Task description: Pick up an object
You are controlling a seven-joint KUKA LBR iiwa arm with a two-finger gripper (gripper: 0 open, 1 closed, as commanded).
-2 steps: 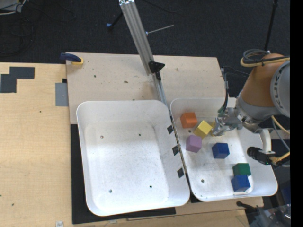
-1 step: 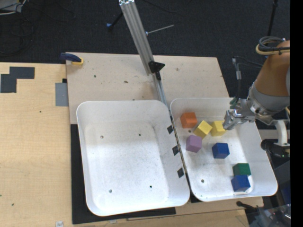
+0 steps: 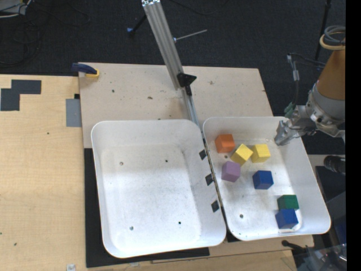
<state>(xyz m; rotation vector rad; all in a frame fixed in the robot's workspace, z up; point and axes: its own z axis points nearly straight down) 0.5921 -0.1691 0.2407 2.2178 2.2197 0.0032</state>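
In the right bin (image 3: 316, 176) we observe, from near to far, a blue cube (image 3: 286, 218), green cube (image 3: 289, 201), second blue cube (image 3: 263, 179), purple cube (image 3: 230, 171), two yellow cubes (image 3: 252, 153), an orange cube (image 3: 225, 143), and the gripper (image 3: 282, 135) above the far rim, its state undeterminable.

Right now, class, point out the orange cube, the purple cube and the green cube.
orange cube (image 3: 225, 143), camera view, top face.
purple cube (image 3: 230, 171), camera view, top face.
green cube (image 3: 289, 201), camera view, top face.
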